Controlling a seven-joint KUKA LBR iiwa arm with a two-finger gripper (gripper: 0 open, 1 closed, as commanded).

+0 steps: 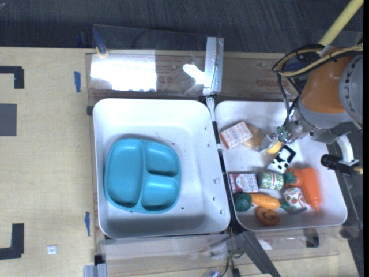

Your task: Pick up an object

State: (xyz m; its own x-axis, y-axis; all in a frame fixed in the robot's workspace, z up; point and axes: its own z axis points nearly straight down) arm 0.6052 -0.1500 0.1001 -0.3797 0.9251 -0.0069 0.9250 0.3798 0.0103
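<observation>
The right white bin (337,218) holds several toy foods. A red-and-white box (235,134) lies at its back beside a tan piece (254,141). Further forward are a red packet (244,182), a green-and-white can (271,181), a large orange carrot (312,187), a small carrot (266,201) and a strawberry-printed item (293,199). My gripper (278,145) hangs low over the bin's middle, above a yellow piece (276,149) and a black-and-white item (281,161). Nothing is visibly lifted.
The left white bin (115,117) holds a blue divided plate (142,175). A clear plastic sheet and a metal bracket (213,65) stand behind the bins. The arm's orange band (324,91) and cables (297,62) hang over the right bin's back right corner.
</observation>
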